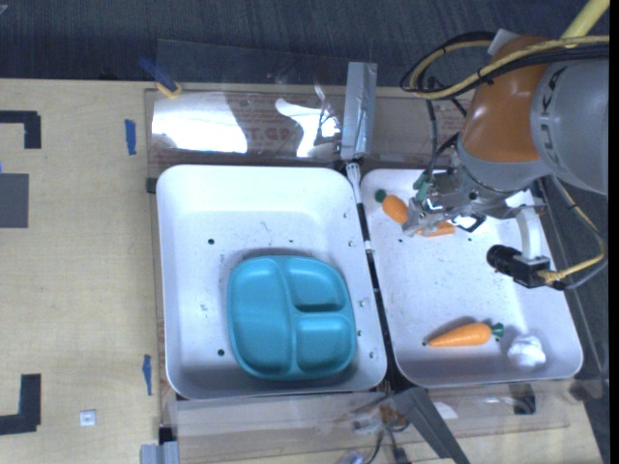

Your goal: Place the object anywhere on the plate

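Note:
A blue divided plate [288,315] lies in the left bin [193,211], toward its front. My gripper [428,217] is low over the back left part of the right bin [435,288]. A small orange carrot-like piece [394,208] lies just to its left, and an orange bit [442,228] shows right under the gripper. Whether that bit is held is unclear. A whole toy carrot [461,334] with a green top lies near the right bin's front.
A white crumpled object [527,350] sits in the right bin's front right corner. A black cable fitting [513,261] hangs over the right bin beside the arm. A raised divider [366,249] separates the two bins.

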Controlling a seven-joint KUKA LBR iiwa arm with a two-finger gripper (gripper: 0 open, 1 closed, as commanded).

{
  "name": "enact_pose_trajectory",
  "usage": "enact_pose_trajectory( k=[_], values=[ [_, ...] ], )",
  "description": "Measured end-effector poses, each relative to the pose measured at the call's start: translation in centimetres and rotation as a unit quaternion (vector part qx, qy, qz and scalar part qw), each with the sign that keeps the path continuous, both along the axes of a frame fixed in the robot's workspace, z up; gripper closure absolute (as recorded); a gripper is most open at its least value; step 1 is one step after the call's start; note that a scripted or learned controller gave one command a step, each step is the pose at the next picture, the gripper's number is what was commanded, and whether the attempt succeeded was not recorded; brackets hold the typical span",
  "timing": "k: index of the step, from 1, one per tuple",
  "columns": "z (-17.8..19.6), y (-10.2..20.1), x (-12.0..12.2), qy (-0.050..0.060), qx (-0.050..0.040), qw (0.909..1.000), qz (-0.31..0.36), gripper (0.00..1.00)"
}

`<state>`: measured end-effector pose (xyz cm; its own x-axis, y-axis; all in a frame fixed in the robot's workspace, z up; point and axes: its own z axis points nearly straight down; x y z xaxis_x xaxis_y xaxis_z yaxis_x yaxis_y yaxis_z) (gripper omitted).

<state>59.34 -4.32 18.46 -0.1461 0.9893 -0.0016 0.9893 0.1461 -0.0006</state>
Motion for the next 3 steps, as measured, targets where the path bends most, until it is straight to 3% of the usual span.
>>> enact_pose_trajectory(
  k=[1, 2, 3],
  values=[
    [0.0, 9.8, -2.6, 0.001, 0.0020, 1.0000, 0.005, 1.00],
    [1.1, 12.4, -7.3, 0.001, 0.0012, 0.9937, 0.112, 1.00],
    [5.4, 16.6, -8.4, -0.002, 0.0009, 0.9822, 0.188, 1.00]
  ],
)
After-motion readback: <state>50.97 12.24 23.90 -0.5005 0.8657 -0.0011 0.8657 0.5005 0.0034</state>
